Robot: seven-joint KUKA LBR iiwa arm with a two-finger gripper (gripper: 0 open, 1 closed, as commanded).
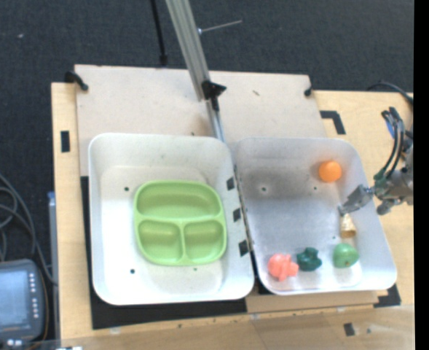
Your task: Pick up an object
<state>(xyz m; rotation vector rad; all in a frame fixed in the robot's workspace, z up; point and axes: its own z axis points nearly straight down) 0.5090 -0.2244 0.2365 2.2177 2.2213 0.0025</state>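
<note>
Camera view: gripper (354, 199) at right bin's (287, 195) right wall, fingers' state cannot be told; orange ball (330, 170) just up-left of it, green toy (345, 255) and brass piece (347, 228) directly below.

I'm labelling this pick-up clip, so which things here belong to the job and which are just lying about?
Belonging to the job:
gripper
orange ball
green ball
dark green toy
pink toy
small tan object

Lying about:
green divided plate
grey tablet
</note>
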